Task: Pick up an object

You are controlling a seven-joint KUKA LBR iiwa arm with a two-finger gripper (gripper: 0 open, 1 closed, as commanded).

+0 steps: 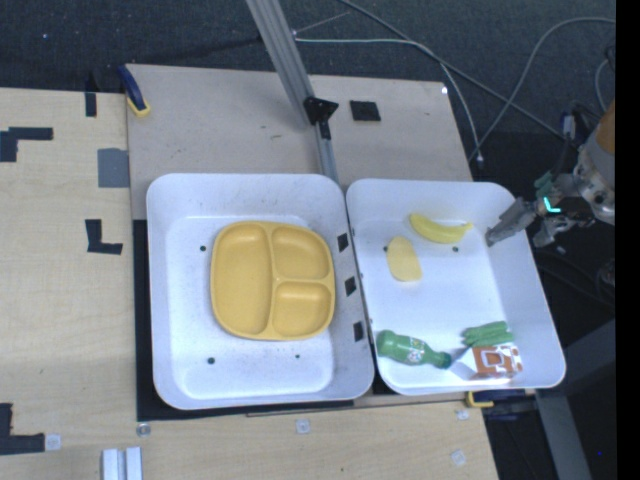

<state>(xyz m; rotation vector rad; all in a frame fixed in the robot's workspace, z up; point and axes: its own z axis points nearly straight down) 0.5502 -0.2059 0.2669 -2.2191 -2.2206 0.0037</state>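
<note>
While the gripper (520,223) hangs at the right bin's (520,268) upper right rim, whether it is spread or clenched I cannot tell. Closest lies the banana (438,228), upper middle of that bin; descending here risks striking the wall instead.

at the right edge of the camera view a small part of the arm (603,158) is seen. its body is grey, and a piece of an orange band is visible at the upper right, cut by the frame. below it the wrist part is made of grey and dark metal pieces. a small teal light is seen on it. the gripper (520,225) is dark grey; one long thin finger (503,226) is seen clearly, a second shorter dark piece is beside it. thin dark cables are seen close to the wrist.
</note>
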